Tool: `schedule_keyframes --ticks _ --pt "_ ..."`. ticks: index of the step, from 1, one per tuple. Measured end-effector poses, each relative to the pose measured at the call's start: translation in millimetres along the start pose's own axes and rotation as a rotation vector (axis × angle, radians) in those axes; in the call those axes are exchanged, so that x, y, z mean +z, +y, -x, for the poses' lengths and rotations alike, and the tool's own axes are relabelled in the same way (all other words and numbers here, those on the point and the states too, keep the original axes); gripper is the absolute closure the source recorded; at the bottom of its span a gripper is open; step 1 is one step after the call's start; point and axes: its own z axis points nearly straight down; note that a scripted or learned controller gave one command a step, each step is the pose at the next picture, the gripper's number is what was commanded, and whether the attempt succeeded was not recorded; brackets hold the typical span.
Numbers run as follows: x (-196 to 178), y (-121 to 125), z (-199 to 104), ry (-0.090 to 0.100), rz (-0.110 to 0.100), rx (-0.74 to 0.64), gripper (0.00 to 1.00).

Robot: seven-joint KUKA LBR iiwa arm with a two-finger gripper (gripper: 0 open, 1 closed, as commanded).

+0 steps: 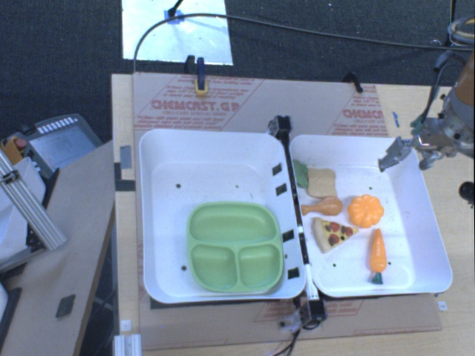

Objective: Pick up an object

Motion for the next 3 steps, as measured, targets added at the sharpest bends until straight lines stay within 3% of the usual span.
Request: schedule_keyframes --ticks 1,3 --pt "-5.2 1.9 -0.3 -0.002 0.009 -0.002 0.00" --pt "79.5 0.9 5.2 -0.001 0.006 0.000 0.00"
